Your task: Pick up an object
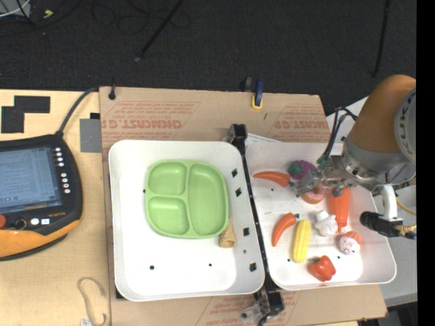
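The arm reaches in from the right, and its gripper (314, 182) hangs low over the back of the right bin (380, 277). It is right above a small red tomato (312, 197) and next to a purple vegetable (300, 168). An orange carrot (340, 208) lies just to its right. Nothing is visibly held. Also in this bin are a red-orange chili (272, 178), a second red chili (283, 228), a yellow corn cob (301, 240), a white garlic (326, 223), a red bell pepper (322, 267) and a white-and-red round piece (349, 244).
The left bin (129, 263) holds a green divided plate (187, 199) and a small tan piece (227, 236) by its right wall. A black divider (246, 202) runs between the bins. A teach pendant (34, 189) lies on the bench at far left.
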Robot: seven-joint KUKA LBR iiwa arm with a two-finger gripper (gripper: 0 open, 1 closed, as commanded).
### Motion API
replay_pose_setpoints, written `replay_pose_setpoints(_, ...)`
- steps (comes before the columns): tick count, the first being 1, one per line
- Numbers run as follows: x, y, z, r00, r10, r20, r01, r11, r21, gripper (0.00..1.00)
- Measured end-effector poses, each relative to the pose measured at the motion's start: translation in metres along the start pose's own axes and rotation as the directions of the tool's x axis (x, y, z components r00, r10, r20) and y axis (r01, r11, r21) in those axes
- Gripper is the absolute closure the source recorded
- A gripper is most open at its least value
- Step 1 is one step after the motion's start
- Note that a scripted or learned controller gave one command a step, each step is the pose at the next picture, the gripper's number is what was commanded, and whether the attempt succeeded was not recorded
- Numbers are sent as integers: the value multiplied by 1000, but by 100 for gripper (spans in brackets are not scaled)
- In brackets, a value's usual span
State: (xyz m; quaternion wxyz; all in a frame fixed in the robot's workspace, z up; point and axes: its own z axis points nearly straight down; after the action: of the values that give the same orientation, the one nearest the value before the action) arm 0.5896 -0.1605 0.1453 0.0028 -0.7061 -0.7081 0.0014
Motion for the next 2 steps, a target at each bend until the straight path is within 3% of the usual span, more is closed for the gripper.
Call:
replay_pose_setpoints(1, 4, 0, 53, 1000, 1, 0, -1, 1000, -1, 0)
replay_pose_setpoints(2, 2, 0, 41, 1000, 4, -1, -4, 1000, -1, 100)
